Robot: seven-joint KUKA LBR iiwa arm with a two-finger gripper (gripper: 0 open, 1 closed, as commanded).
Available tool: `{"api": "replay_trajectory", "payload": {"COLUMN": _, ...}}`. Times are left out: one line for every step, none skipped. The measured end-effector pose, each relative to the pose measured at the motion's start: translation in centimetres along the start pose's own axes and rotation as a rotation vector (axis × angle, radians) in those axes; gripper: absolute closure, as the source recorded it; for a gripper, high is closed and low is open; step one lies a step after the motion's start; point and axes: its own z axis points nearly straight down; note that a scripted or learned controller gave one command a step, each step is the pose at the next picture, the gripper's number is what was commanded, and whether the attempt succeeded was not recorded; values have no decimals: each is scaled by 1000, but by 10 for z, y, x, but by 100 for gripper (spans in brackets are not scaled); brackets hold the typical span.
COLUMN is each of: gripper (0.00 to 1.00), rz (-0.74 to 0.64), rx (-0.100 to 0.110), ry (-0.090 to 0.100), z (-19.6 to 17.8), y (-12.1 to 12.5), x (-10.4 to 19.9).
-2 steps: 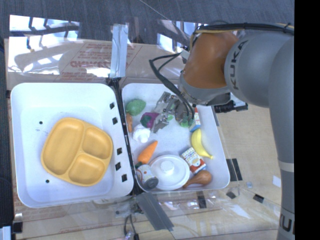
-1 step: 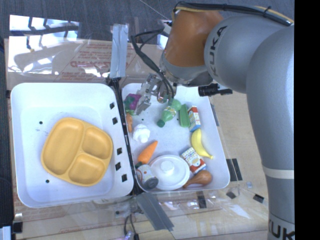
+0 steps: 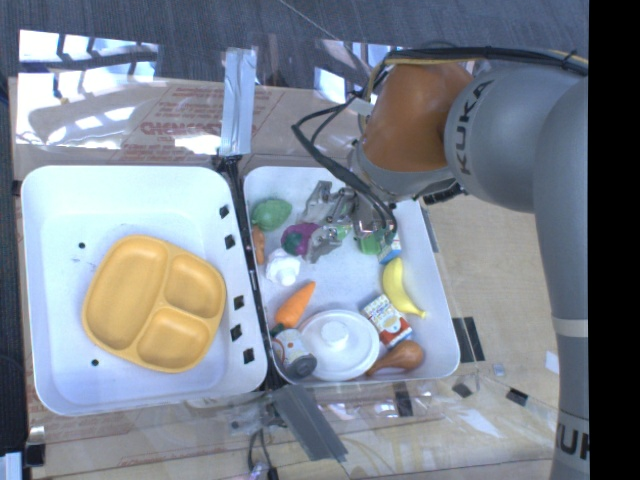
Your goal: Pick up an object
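Two white bins sit side by side on the bench. The left bin (image 3: 40, 268) holds a yellow divided tray (image 3: 152, 303), set slantwise; the right bin (image 3: 440, 308) holds a crowd of small toy foods. The arm (image 3: 520, 138) reaches in from three o'clock, and its gripper (image 3: 335, 223) hangs low over the upper middle of the right bin, presumably because the densest pickings lie there.

Whether its fingers are parted or closed cannot be told; the metal parts are too cluttered to read, and nothing is plainly seen between them.

Just at its nine o'clock side lies a purple object (image 3: 298, 238), the likeliest target, touching or nearly touching the gripper. It is roundish, so no long axis can be made out. A green object (image 3: 270, 212) lies towards ten o'clock from it, near the bin's left wall.

Further towards six o'clock are an orange carrot (image 3: 296, 304), its long axis running from about one to seven o'clock, and a white round dish (image 3: 338, 344). A banana (image 3: 400, 286) lies at the gripper's four o'clock, long axis roughly twelve to five. A small carton (image 3: 385, 318) and a brown pear-shaped piece (image 3: 396, 358) sit below it.

As a judgement, the grasp is not yet shown to be made.
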Motion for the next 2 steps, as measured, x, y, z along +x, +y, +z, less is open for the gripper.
{"api": "replay_trajectory", "payload": {"gripper": 100, "rz": -42, "rx": 1, "ry": -6, "z": -38, "y": -33, "x": -10}}
{"api": "replay_trajectory", "payload": {"gripper": 100, "rz": -117, "rx": 2, "ry": -10, "z": -123, "y": -48, "x": -46}}
